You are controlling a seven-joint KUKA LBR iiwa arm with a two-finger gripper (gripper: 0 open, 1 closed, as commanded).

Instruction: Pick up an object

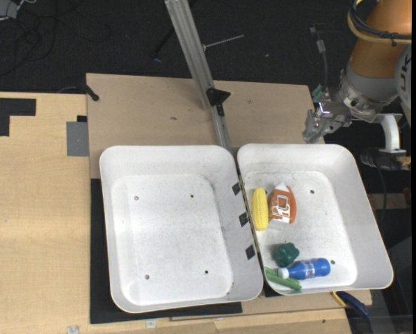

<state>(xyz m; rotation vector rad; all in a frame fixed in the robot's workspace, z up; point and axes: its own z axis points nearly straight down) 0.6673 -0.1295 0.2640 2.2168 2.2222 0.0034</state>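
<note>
Gripper: your gripper hangs above the far rim of the right bin; you cannot tell how it is set, and nothing shows in it.
Right bin: you have a yellow corn cob lying just beside an orange-and-white packet near the left wall.
Near corner: a dark green object sits above a blue bottle, with a green pod at the rim.
Left bin: the left bin lies alongside, touching the right one.
</note>
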